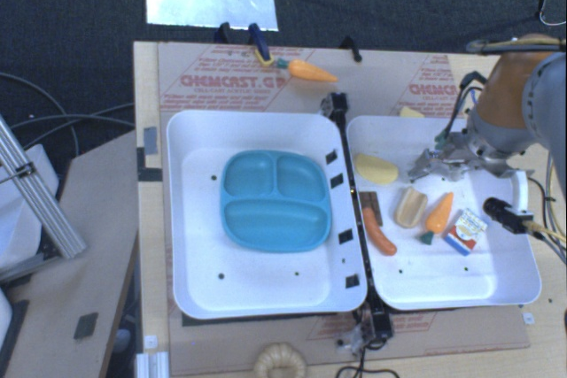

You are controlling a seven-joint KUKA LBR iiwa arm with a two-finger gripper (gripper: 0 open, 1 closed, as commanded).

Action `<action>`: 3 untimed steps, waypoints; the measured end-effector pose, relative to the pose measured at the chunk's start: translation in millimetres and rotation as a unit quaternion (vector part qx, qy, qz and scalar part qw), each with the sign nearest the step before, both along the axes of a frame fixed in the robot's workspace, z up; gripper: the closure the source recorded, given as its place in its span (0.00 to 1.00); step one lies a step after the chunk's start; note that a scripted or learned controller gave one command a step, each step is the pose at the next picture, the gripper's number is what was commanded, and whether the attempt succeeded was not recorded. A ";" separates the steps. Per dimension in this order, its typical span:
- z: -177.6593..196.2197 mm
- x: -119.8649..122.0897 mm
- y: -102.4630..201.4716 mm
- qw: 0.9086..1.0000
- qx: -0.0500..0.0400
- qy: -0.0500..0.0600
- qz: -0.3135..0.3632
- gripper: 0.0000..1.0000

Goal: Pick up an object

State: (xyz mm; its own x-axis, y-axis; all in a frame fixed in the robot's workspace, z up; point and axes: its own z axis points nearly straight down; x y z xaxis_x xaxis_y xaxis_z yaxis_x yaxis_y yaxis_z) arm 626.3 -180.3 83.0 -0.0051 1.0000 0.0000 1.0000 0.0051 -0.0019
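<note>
The right bin (443,283) holds several toy foods: a yellow piece (376,168), a beige bun (410,206), an orange carrot (439,212), a red-orange sausage (379,235) and a small red, white and blue box (464,234). My gripper (427,165) hangs low over the far middle of this bin. It points left, just above the bun and carrot and to the right of the yellow piece. Nothing is visibly held in it. The grey arm with its orange band (514,97) comes in from the right.
The left bin (199,279) carries a blue divided plate (274,199). A second toy carrot (306,71) lies on the board behind the bins, next to a blue clip (260,42). A yellow scrap (410,111) sits at the right bin's far rim. A black hinge strip (350,208) runs between the bins.
</note>
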 end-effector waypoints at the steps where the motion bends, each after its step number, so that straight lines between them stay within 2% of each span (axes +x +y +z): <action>1: 14.6 2.3 -0.3 1.000 -0.001 -0.004 0.001 1.00; 3: 105.6 14.0 -4.5 1.000 -0.001 -0.005 0.000 1.00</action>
